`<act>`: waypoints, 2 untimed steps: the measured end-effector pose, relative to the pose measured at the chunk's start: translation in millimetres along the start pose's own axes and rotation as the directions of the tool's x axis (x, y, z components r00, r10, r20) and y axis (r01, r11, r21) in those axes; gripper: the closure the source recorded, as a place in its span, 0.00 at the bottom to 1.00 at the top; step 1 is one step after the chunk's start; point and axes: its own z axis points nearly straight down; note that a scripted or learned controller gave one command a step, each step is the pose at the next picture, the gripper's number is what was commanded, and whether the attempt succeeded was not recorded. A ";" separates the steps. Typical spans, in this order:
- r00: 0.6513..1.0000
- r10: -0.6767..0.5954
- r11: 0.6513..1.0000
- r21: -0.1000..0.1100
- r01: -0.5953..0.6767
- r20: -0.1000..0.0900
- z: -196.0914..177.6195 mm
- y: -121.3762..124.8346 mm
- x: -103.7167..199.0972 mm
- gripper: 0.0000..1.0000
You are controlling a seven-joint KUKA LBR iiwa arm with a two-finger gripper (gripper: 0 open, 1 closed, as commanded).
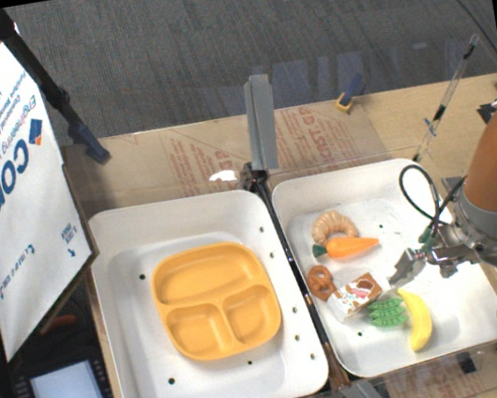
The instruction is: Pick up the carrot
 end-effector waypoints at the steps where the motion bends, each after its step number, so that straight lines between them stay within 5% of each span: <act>1: 0.998 0.066 0.998 -0.002 -0.066 0.001 20.2 105.2 25.4 0.00; 2: 1.000 0.028 1.000 -0.007 -0.028 0.002 93.2 129.0 56.5 0.00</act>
